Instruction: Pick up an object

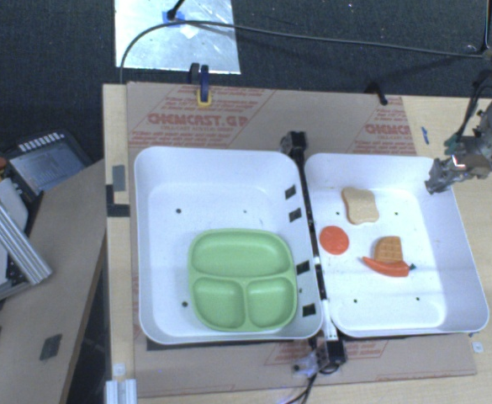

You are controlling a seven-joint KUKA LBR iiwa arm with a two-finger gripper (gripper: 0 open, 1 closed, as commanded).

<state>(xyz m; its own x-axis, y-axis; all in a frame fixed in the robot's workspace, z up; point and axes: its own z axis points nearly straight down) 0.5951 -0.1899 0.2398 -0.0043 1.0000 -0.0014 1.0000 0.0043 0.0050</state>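
The right bin [447,310] holds a pale slice of toast [361,205], a round orange-red slice [335,240], a brown waffle piece [388,248] and a red-orange chilli-shaped piece [386,267] lying against the waffle's near side. My gripper [444,178] hangs over the far right rim of that bin, well to the right of the toast and apart from every piece. Nothing shows between its tips.
The left bin [157,183] carries a green three-compartment plate [242,278] toward its near side. A black clip divider [300,209] runs between the bins. Cardboard lies under both; a cable crosses the far side.
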